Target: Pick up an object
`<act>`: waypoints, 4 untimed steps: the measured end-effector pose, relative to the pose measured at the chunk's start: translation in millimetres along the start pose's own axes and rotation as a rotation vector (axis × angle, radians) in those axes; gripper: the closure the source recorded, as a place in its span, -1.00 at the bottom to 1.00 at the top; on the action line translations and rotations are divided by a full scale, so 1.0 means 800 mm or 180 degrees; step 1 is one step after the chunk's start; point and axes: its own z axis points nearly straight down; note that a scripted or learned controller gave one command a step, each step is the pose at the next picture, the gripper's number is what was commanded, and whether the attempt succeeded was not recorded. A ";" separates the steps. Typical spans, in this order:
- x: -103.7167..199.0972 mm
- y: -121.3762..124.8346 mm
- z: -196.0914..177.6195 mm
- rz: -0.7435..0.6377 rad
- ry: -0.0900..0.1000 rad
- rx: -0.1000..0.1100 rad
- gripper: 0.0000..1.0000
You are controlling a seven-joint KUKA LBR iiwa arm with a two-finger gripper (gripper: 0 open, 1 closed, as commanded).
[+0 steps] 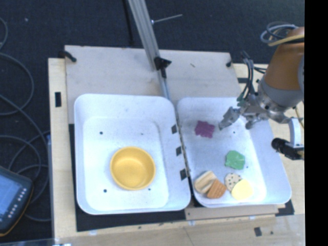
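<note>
In the right bin (266,152) lie several small objects. A purple piece (204,129) rests near the bin's upper left and a green piece (235,160) near its middle. A tan block (204,179), an orange-brown piece (217,189), a spotted beige piece (232,178) and a yellow piece (243,190) cluster along the front edge. My gripper (239,122) hangs over the bin's upper part, just right of the purple piece. It is open, and nothing sits between its fingers.
A yellow bowl (132,167) stands in the left bin (92,111). A slanted metal pole (146,29) rises behind the divide between the bins. The arm's orange band (284,68) and cables hang over the right bin's far right corner.
</note>
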 end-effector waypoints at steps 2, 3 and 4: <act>-0.004 -0.004 0.053 0.0018 -0.0013 0.0015 -1.00; -0.014 -0.006 0.131 0.0019 -0.0012 0.0022 -1.00; -0.017 -0.006 0.146 0.0024 -0.0016 0.0010 -1.00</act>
